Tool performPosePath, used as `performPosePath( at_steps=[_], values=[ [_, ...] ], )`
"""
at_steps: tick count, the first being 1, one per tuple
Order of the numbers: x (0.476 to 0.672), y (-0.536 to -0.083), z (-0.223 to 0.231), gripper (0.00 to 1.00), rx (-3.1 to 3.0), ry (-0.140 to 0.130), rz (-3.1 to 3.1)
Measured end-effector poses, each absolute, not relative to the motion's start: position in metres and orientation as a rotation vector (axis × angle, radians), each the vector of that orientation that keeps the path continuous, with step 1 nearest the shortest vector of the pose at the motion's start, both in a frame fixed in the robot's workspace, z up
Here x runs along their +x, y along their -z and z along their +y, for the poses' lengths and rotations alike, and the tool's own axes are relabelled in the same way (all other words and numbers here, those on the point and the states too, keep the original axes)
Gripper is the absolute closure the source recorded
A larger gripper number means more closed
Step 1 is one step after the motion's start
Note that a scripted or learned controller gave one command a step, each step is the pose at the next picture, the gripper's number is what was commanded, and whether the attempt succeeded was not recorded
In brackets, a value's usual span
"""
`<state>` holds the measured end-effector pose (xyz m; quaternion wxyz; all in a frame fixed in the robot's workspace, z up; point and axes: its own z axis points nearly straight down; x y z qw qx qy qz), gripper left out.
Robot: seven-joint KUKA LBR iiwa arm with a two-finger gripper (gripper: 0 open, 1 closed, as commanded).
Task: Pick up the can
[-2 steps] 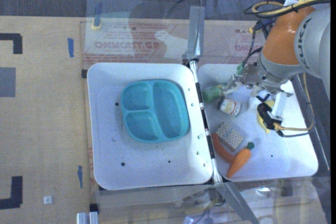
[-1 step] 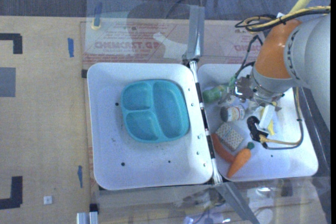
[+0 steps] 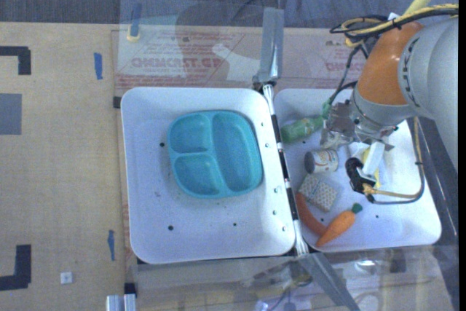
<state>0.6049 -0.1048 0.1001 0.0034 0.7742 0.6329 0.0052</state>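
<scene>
can: small silvery cylinder lying on its side, round end facing left of frame, in the right bin, upper-left part, centre-right of frame. pincer directly above it, just touching or barely off, can't tell which; can't tell its state either. Arm comes in from upper right, orange band over the wrist, pointing down-left. Near the can: green bottle, checkered block, carrot. Left bin holds a glossy teal divided plate. Tan wood surface
</scene>
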Motion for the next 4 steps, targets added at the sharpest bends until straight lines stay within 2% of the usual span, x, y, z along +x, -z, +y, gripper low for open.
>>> performPosePath(
  at_steps=[1,2,3,4],
  values=[
    [0.605,-0.1,-0.105,0.0,2.427,-0.016,1.984],
    [0.555,-0.089,-0.099,0.0,2.494,-0.011,1.901],
    [0.556,-0.099,-0.103,1.0,2.499,-0.015,1.891],
    [0.606,-0.226,-0.04,1.0,2.577,0.002,1.797]
  ],
)
